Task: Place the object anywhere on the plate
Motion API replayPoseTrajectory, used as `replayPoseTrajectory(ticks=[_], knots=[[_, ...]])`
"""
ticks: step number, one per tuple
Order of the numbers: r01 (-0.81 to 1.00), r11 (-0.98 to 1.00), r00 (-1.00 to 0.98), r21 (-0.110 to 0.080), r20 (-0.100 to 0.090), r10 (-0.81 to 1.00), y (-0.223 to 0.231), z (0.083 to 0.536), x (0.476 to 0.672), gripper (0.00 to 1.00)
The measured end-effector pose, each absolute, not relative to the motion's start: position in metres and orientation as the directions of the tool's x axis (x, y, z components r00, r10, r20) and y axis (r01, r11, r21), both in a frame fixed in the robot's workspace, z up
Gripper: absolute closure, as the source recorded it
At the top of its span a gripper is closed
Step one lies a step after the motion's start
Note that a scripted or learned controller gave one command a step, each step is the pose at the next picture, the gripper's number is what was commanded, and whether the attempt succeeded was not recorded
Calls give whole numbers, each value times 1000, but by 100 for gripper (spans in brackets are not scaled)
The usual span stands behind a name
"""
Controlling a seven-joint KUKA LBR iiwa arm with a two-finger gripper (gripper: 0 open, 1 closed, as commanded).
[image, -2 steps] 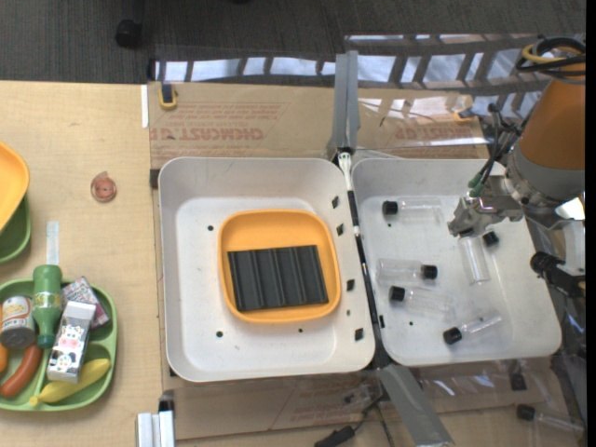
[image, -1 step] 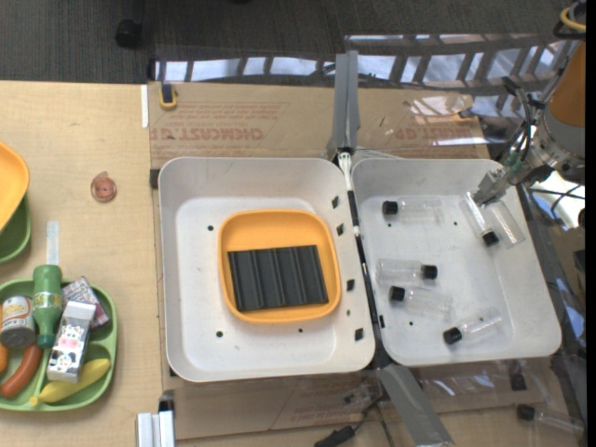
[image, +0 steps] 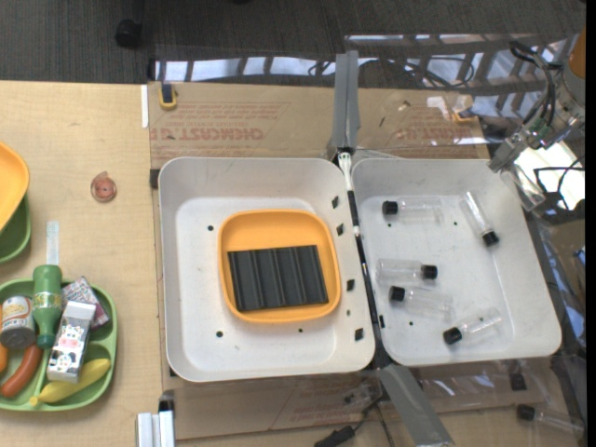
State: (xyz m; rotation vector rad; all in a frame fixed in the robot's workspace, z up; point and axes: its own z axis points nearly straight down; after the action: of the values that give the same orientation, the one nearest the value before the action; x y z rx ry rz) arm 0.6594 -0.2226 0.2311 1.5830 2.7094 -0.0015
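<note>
An orange plate [image: 276,228] lies in the middle of the left white bin [image: 186,250]. A dark grey ribbed slab [image: 277,278] rests flat on it and covers most of its floor. Several clear vials with black caps lie scattered in the right bin [image: 521,343], among them one [image: 411,211] near the far left and one [image: 479,220] near the far right. My gripper [image: 518,144] hangs at the far right corner of the right bin, above its rim and apart from the vials. Nothing is visible in it.
On the wooden table at the left stand a green tray of toy food [image: 56,343], an orange bowl [image: 9,189] and a small pink piece [image: 103,187]. Cardboard [image: 242,124] lies behind the bins. A metal frame and cables [image: 447,63] crowd the far right.
</note>
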Motion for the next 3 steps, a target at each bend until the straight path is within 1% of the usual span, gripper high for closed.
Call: replayPoseTrajectory(ticks=[1,2,3], knots=[[766,643,-643,1,-4,766,-222,365,660,100],[580,815,-815,1,-5,580,-222,433,654,100],[580,815,-815,1,-5,580,-222,433,654,0]])
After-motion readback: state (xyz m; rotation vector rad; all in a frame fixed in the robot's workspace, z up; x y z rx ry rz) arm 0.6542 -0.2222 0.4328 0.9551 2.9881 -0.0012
